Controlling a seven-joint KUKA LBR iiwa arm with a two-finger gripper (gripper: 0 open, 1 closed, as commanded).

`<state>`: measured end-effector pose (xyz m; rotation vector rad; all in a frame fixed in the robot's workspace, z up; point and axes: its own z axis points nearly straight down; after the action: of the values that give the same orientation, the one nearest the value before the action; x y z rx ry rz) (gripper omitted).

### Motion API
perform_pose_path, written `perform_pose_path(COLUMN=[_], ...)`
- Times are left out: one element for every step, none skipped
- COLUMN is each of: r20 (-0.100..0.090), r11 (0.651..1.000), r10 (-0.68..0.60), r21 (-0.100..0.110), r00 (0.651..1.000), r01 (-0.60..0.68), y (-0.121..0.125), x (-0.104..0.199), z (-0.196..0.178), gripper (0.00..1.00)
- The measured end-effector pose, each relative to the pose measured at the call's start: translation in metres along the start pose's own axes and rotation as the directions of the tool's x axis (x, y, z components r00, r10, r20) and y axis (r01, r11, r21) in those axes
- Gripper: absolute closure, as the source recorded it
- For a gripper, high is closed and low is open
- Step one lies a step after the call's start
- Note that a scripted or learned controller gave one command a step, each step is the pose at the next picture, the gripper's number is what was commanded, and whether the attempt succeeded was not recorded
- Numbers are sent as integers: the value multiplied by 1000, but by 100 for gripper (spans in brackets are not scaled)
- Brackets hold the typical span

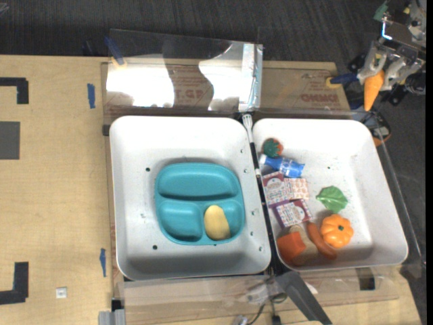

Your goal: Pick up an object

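Left bin (128, 181): one teal divided tray (197, 202), three compartments; one yellow potato-shaped item (216, 222) lay in its lower right compartment.

Behind the bins: one clear plastic sheet (183, 76) over cardboard (301, 90) with red printing, too faint and reversed to read.

Right bin (365, 175): one small green-and-red ball (272, 146) at the upper left; one blue packet (283, 166) just below; two pink-and-white packets (285, 190) (292, 213), printing illegible; one green leaf (332, 198); one orange pumpkin (336, 230) touching a brown piece (316, 239); one red-orange block (291, 246).

Claw (385, 63): upper right, outside the bins, with one orange carrot (372, 90) hanging at its fingers, seemingly clamped on it.
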<state>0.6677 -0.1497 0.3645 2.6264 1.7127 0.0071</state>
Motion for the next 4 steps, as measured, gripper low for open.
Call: perform_pose_path(r20=[2, -2, -1, -2], r11=[1000, 967, 979, 979], r10=[-1, -254, -206, -203], r21=[7, 12, 3, 4], r00=[1000, 967, 979, 979], r01=[1, 254, 206, 203], y=[-1, -16, -29, -30], x=[1, 28, -23, -24], z=[4, 120, 268, 260], gripper=[0, 0, 0, 100])
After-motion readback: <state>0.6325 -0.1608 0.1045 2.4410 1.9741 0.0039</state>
